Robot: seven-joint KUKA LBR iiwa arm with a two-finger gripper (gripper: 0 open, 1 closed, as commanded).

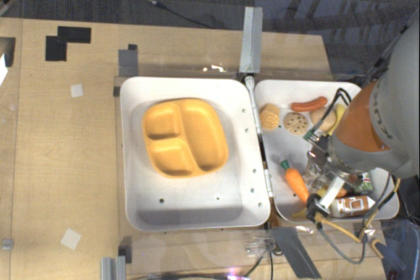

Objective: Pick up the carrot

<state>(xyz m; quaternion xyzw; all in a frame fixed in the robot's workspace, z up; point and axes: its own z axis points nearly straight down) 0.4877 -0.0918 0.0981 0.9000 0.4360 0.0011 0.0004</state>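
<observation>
Arm: grey, orange band above the wrist, reaching in from the right and hanging over the right bin (282,92); highest thing in view, so nearest the camera.
Gripper (319,188): low over the near right part of that bin, wrapped in cables; cannot tell whether it is open or closed.
Carrot (296,183): lying flat on the floor of the right bin, near its left wall and toward the near edge, just left of the gripper. Whether the two touch cannot be told.
Carrot axis: long axis runs on a diagonal, green tuft at the far-left end, orange tip at the near-right end, pointing toward the gripper.
Neighbours: cookie (296,122), sausage (308,103) and a yellowish round piece (269,117) at the far end of the bin, well apart from the carrot; a small bottle (350,206) under the arm.
Left bin (131,141): holds a yellow divided plate (185,136).
Worktop (59,160): bare wood, a few tape marks.
Progress: approach looks made; carrot not lifted, not seen between any fingers. Grasp and lift remain, by my reading.
</observation>
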